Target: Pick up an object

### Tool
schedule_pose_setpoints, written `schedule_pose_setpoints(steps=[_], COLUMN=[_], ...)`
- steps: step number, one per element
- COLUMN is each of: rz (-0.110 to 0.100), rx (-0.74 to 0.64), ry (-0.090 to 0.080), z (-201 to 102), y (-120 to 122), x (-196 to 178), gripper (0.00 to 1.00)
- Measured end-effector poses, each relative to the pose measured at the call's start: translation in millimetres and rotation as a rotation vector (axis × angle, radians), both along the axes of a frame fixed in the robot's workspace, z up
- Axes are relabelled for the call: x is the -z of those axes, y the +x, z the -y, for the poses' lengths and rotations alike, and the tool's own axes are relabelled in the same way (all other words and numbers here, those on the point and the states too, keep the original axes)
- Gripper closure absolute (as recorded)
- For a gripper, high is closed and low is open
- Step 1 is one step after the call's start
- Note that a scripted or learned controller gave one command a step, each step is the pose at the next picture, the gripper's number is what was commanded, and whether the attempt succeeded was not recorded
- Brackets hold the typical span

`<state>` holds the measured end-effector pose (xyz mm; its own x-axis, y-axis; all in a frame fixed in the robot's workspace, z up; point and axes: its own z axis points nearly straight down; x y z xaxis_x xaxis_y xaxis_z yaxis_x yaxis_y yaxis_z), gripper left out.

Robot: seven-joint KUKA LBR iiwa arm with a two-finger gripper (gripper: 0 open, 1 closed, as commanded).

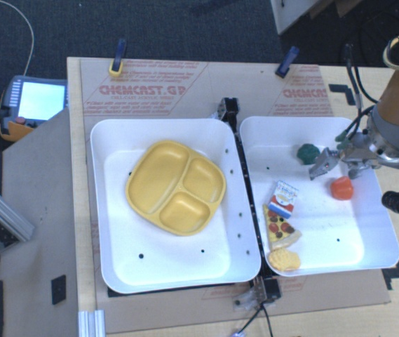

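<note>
Yellow plate (pixel 176 187) in left bin (pixel 108 209): rigid, wide, awkward; pizza (pixel 281 226) flat, hard to pinch. Likeliest pick judged red ball (pixel 341 187), right bin (pixel 367 251), just beside gripper (pixel 325 164): light, smooth, roll-prone; take across widest part. Gripper spread, nothing between fingers.

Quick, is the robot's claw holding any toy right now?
gripper: cannot be told whether open or closed; nothing seen held. It sits in the right bin between the green toy and the red toy.

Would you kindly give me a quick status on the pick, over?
Gripper low in right bin, nothing between fingers. Green object and red object either side. No obstruction.
</note>
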<state>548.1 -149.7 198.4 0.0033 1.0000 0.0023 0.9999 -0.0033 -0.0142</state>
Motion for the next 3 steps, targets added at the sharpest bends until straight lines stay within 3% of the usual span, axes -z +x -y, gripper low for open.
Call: schedule_pose_setpoints(steps=[1, 3], rz=[0.014, 0.016], rx=[-0.004, -0.001], ry=[-0.003, -0.001], z=[-0.3, 0.8], y=[3.2, 11.5], x=[-7.6, 103.7], gripper=[0.00, 0.00])
